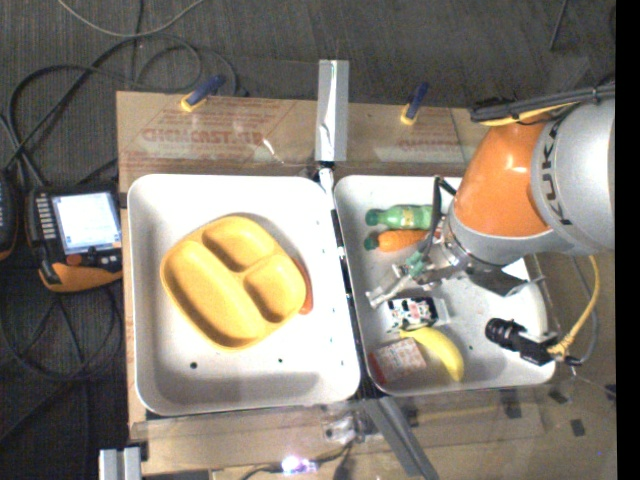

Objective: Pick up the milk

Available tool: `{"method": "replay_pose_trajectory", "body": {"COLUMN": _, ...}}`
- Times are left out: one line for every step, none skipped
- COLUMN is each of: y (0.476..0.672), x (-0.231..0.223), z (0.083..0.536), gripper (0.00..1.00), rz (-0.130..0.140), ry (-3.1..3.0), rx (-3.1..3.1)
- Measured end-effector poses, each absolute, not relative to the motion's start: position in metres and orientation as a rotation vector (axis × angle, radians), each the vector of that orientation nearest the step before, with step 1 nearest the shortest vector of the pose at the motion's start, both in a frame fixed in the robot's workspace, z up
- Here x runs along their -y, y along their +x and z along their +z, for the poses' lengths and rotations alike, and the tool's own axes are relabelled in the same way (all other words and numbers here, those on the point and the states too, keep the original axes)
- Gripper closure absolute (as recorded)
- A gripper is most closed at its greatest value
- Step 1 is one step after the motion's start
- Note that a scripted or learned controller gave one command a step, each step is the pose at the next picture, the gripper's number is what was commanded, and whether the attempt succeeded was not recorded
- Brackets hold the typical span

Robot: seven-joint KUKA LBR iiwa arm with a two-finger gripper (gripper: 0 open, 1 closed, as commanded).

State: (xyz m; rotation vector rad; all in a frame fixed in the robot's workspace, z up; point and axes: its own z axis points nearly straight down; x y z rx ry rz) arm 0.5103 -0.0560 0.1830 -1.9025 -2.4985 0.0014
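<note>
Brown worktop (pixel 250 128) over dark carpet, two white bins; the gripper (pixel 392 286) hangs above the milk (pixel 413 313) in the right bin (pixel 350 228), fingers spread wide, gripping nothing.

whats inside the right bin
In the right bin lie a green bottle, a carrot, the milk carton, a banana and a reddish packet. The gripper hangs just above the milk. The arm covers the bin's upper right part.
</note>
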Motion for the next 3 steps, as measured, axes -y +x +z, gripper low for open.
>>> {"method": "replay_pose_trajectory", "body": {"y": 0.492, "x": 0.092, "z": 0.105, "gripper": 0.0, "rz": -0.003, "ry": -1.958, "rx": 2.457}}
{"method": "replay_pose_trajectory", "body": {"y": 0.483, "x": 0.157, "z": 0.121, "gripper": 0.0, "rz": 0.004, "ry": -2.07, "rx": 2.361}}
{"method": "replay_pose_trajectory", "body": {"y": 0.495, "x": 0.139, "z": 0.09, "gripper": 0.0, "rz": -0.002, "ry": -2.176, "rx": 2.276}}
